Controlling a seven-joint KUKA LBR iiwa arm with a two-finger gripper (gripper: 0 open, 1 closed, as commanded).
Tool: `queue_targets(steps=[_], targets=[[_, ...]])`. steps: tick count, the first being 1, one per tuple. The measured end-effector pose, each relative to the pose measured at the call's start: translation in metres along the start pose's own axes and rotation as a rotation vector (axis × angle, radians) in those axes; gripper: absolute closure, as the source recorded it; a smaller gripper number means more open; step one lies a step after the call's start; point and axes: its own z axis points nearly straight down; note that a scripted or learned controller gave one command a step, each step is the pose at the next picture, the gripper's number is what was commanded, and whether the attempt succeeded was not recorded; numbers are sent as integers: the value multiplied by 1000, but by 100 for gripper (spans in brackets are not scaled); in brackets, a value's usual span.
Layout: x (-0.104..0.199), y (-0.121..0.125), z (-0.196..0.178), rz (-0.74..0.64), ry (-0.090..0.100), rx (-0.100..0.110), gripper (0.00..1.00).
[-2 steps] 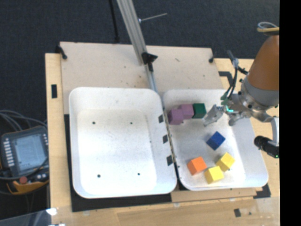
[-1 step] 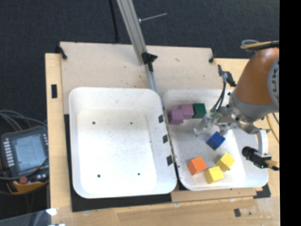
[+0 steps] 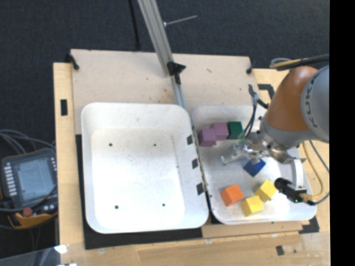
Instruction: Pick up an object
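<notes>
The right bin (image 3: 222, 218) holds several blocks. Two purple blocks (image 3: 213, 133) and a green block (image 3: 235, 129) sit at its far side. A blue block (image 3: 254, 167) lies in the middle. An orange block (image 3: 232, 194) and two yellow blocks (image 3: 259, 198) lie toward the front. My gripper (image 3: 246, 153) hangs low over the bin's middle, just up and left of the blue block and close to it. The wrist hides what is directly beneath it.
The left bin (image 3: 89, 121) sits beside the right one, their rims meeting near the centre. A slanted metal pole (image 3: 158, 35) stands at the back. A teach pendant (image 3: 28, 182) lies off the bench at the left.
</notes>
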Motion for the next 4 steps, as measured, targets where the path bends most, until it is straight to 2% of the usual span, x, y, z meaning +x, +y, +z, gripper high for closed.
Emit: queue_targets(steps=[1,2,3,4], targets=[[-1,8,12,-6,-5,-30,0],[-3,9,3,3,-7,-36,100],[-5,11,-41,-6,-1,-10,100],[-6,13,-84,-7,-1,-11,100]])
